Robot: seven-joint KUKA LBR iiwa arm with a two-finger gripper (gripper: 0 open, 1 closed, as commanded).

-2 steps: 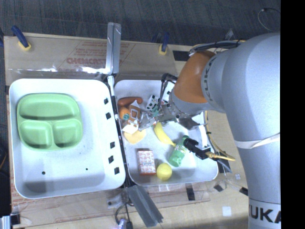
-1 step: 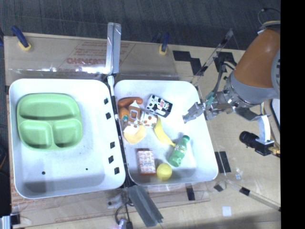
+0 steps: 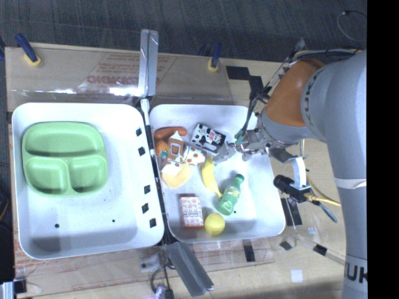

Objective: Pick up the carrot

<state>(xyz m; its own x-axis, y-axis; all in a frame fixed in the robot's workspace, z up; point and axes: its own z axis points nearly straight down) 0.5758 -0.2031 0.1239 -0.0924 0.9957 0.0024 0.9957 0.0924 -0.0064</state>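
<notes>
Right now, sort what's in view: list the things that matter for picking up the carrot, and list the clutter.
For the job:
- carrot, at the right bin's upper left
- gripper, over the right bin

Just lying about:
- banana
- lemon
- green bottle
- black-and-white carton
- red snack box
- green divided tray in the left bin

orange carrot (image 3: 169,132), right bin's upper-left corner
</notes>
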